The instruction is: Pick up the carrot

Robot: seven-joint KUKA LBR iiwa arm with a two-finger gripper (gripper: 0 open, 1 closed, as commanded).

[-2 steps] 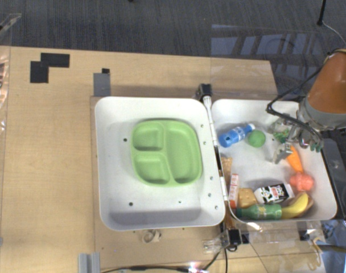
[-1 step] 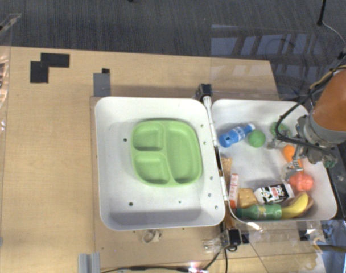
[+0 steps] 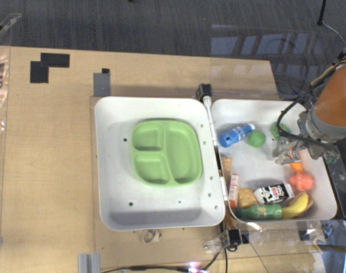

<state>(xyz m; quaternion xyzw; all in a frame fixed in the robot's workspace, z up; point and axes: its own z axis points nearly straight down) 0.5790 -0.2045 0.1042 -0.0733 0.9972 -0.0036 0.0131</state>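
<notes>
Orange carrot (image 3: 297, 166) just beneath jaws

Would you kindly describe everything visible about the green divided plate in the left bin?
The green plate is a light green tray with rounded corners, plastic by its look, split by raised ridges into three compartments: two smaller ones on its left half and one long one on its right. It lies flat and slightly rotated near the middle of the left white bin, resting on the bin floor. Nothing sits in its compartments, and no other object touches it.
</notes>
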